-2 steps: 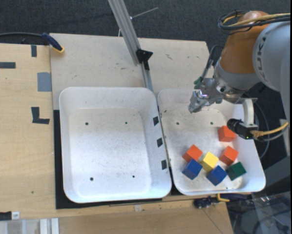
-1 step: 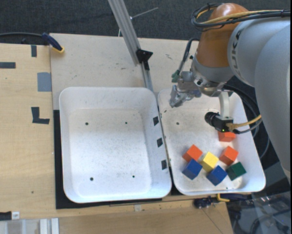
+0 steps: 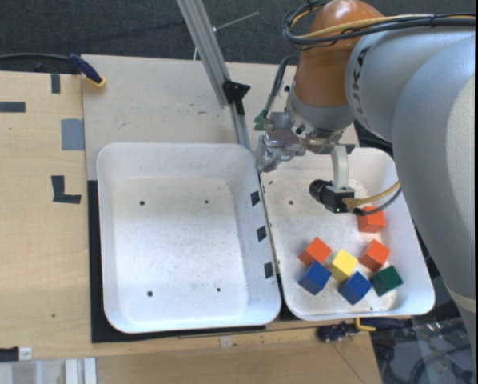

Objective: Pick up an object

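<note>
Several small cubes lie in the near part of the right bin [image 3: 291, 214]: three orange ones [image 3: 315, 251] [image 3: 375, 254] [image 3: 371, 220], a yellow one [image 3: 344, 262], two blue ones [image 3: 314, 278] [image 3: 354, 287] and a green one [image 3: 387, 279]. My gripper [image 3: 268, 157] hangs over the far left corner of that bin, by the wall shared with the left bin. It is well apart from the cubes, up and to their left, and I see nothing in it.
The left bin [image 3: 175, 238] stands beside the right one. A slanted metal pole [image 3: 207, 46] runs down to the bins' far edge near the gripper. A black cylindrical part with cables [image 3: 328, 194] hangs below the wrist. The arm's bulk covers the right side.
</note>
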